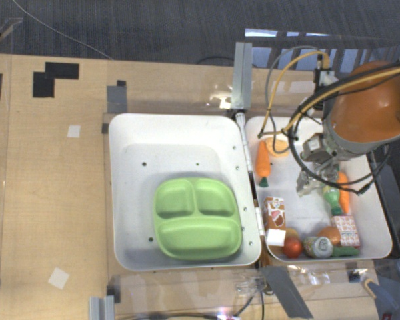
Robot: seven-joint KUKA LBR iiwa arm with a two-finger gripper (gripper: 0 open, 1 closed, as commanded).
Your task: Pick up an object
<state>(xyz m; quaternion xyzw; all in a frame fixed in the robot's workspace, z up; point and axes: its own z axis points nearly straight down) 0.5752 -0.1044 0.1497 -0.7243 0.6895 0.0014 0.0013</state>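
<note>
The arm's orange band (373, 109) hides much of the hand (318, 179); its grip state is unclear.

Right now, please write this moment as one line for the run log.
arm: over right bin | claw: low among toys, grip unclear | carrot: at left wall | green tray: in left bin

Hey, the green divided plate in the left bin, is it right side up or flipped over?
Right side up. The green divided plate lies flat on the floor of the left bin with its three hollow compartments facing the camera, and nothing lies in them.
</note>
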